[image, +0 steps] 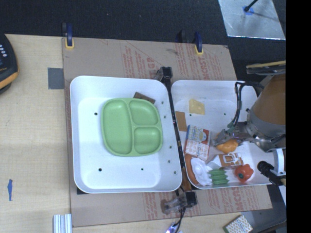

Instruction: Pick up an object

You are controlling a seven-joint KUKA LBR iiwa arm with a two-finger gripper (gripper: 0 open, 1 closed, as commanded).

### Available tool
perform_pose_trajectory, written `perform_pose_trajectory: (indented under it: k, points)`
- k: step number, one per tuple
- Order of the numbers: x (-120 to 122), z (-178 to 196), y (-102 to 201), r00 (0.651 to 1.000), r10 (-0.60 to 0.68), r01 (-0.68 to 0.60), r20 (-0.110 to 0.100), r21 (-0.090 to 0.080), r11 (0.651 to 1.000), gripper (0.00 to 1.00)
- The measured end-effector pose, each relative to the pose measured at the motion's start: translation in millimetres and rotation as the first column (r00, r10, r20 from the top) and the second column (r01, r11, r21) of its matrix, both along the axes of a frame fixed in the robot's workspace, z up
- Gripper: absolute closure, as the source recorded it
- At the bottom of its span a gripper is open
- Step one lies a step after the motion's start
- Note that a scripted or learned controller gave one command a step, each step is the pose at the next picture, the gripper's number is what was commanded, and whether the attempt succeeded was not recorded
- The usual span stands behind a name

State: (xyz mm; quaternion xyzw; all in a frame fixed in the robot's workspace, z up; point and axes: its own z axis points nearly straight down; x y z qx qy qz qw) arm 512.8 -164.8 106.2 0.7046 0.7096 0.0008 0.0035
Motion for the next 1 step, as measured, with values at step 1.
perform_pose_trajectory:
  k: [1]
  points:
    - [53.5, 91.1, 88.0, 1.0, 0.006, -0.006, 0.002, 0.005, 1.0, 1.0]
